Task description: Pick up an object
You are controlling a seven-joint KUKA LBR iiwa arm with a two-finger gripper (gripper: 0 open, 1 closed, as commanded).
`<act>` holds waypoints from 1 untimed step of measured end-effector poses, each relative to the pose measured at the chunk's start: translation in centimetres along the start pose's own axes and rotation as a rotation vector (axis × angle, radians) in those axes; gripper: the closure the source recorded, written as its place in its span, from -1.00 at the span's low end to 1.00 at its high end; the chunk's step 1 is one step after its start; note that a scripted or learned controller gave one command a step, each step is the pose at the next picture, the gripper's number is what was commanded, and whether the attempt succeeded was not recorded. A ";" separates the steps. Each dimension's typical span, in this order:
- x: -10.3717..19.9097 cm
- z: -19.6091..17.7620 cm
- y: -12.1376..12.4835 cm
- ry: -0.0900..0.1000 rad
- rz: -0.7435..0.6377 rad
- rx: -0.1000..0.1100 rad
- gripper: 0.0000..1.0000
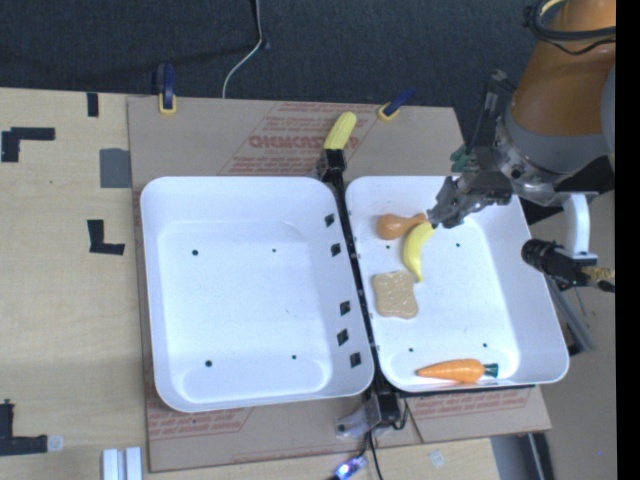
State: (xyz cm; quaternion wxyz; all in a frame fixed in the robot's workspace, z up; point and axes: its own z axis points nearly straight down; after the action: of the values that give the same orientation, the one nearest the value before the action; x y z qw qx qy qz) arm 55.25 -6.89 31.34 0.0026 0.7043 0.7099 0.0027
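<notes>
Cardboard sheeting, brown and printed with faint red lettering (290,138), covers the middle of the pale wooden bench (60,298) and carries both shallow white plastic bins. The left white bin (160,268), the roomier-looking of the two, sits with its floor bare apart from a few small dark dots. The right white bin (500,298) touches it along a shared edge lined with small black clips, and a yellow-handled clamp (338,138) stands at the far end of that seam. Reaching in from the right, the grey arm with its orange band (565,58) slants down over the right bin's far corner, and its dark two-finger gripper (447,213) hangs just above the far part of that bin, its tip right beside the upper end of the yellow plastic banana (416,251). Whether the fingers are spread or closed cannot be told, and nothing is seen between them. The banana lies on the bin floor, touching or nearly touching a small orange pear-shaped toy (397,226) on its far side. Just nearer the camera lies a tan slice of toy bread (395,295), and well apart, along the near wall, rests an orange toy carrot with a green tip (455,371).
</notes>
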 end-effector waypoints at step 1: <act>3.9 -5.4 -5.0 0.002 0.002 0.004 1.00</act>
State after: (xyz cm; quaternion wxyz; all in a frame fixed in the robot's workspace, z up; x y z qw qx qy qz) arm 50.14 -3.01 36.71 0.0007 0.7050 0.7092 0.0019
